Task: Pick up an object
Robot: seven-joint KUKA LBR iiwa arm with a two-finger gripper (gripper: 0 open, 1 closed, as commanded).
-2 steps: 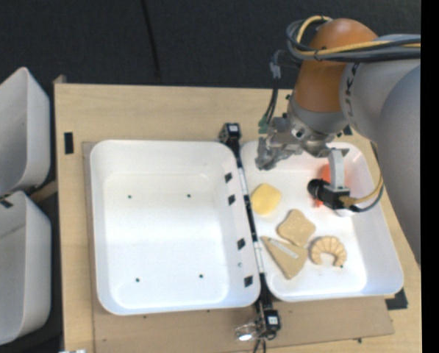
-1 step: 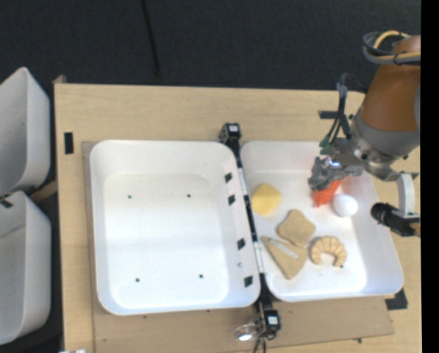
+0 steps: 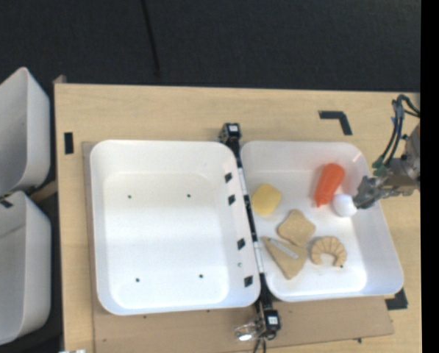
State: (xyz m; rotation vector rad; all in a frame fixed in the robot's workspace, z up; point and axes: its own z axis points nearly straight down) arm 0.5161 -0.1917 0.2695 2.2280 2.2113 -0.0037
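Clips at the front join of the two bins (image 3: 257,328) are sitting nearest the viewpoint, on the tabletop (image 3: 168,109). Landmark: right bin (image 3: 381,271). Left bin (image 3: 168,223) is lying touching its left wall, side by side.

Inside the right bin: orange carrot-shaped item (image 3: 329,184) is lying near the back, tilted slightly, upper end toward the back wall. White ball (image 3: 343,204) is sitting just beside the carrot's lower end, touching or nearly so, close to the bin's right wall. Yellow block (image 3: 266,199) is sitting by the bin's left wall. Tan bread slice (image 3: 296,227) is lying mid-bin, with a tan wedge piece (image 3: 285,256) just in front of it toward the front-left. Croissant (image 3: 329,250) is lying toward the front, just right of the wedge.

Arm is reaching in over the right bin's right wall, wrist low, cables looping above it. Gripper (image 3: 366,193) is pointing left toward the white ball, tip just beside it at the bin's right side. Jaws: cannot tell whether wide or narrow, too small and blurred. Nothing is visibly sitting between them.
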